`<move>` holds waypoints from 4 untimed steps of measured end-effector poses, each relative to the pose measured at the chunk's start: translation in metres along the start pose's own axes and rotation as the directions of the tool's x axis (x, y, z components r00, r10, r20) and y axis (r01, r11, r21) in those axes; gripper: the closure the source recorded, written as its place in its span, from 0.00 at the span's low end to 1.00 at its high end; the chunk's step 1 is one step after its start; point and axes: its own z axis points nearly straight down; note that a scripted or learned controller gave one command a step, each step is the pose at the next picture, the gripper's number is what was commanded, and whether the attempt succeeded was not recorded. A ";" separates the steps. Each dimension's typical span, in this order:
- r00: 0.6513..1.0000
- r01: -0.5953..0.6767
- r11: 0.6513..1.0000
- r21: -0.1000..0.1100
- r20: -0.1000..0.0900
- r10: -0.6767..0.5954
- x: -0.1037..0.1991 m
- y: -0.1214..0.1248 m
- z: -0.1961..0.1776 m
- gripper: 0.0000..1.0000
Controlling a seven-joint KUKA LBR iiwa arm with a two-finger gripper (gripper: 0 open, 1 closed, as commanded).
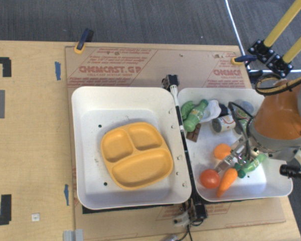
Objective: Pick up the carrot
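Hand (237,159), finger state unreadable, sits just at 12 o'clock of the small orange plastic carrot (227,181) in the right white bin (278,187); carrot's long axis runs 1-to-7 o'clock.

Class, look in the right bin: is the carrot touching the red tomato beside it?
Touching. The camera view shows the carrot lying against the right side of the tomato at the right bin's front, with no white bin floor between them.

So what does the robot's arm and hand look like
The arm is bulky and rounded, with a broad orange band above a grey wrist. Dark cables loop beside it. The hand is small and metallic, with thin silvery fingers.
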 end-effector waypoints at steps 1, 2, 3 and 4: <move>1.000 -0.002 1.000 -0.002 0.000 0.002 0.045 0.010 0.000 0.00; 1.000 -0.002 1.000 -0.002 0.001 0.002 0.045 0.009 0.000 0.00; 1.000 -0.002 1.000 -0.002 0.001 0.002 0.045 0.009 0.000 0.00; 0.940 0.341 0.940 -0.002 0.003 -0.341 0.067 0.064 -0.100 0.00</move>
